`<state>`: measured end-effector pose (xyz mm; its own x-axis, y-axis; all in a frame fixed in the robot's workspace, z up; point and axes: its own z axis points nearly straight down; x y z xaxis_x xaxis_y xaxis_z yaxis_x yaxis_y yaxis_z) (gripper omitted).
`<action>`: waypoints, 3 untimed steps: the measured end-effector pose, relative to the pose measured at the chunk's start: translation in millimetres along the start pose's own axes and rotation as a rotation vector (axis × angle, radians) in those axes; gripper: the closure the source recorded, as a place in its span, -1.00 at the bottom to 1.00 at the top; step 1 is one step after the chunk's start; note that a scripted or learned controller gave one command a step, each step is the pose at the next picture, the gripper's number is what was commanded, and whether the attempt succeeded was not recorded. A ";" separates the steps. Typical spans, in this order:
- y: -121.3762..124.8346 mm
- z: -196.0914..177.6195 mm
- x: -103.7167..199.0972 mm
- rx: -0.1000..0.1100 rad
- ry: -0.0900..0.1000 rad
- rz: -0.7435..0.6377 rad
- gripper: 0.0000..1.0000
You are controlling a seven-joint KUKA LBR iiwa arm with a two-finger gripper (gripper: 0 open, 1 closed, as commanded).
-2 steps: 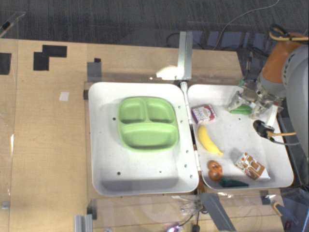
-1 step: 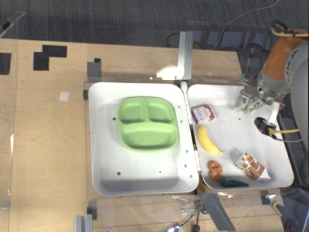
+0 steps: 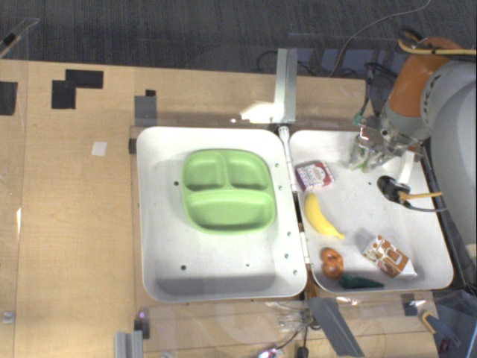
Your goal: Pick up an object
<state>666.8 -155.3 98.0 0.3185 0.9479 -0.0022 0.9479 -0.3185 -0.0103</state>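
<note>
My gripper hangs over the far part of the right bin, just right of a small purple-and-white packet. A yellow banana lies near the bin's left wall. A reddish-orange round fruit and a dark green vegetable sit at the near edge. An orange-and-white snack packet lies at the near right. Nothing shows between the gripper and any of these.
The left bin holds a green divided plate. A metal divider runs between the two bins. The grey arm with its orange band comes in from the upper right.
</note>
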 end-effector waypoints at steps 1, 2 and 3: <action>3.1 -2.8 1.5 -0.015 0.002 -0.002 -1.00; -11.4 -33.3 2.1 -0.016 0.002 -0.008 -1.00; 15.8 7.3 -35.2 -0.012 0.006 -0.004 -1.00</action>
<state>670.4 -193.7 90.5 0.3151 0.9490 0.0034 0.9490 -0.3151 0.0021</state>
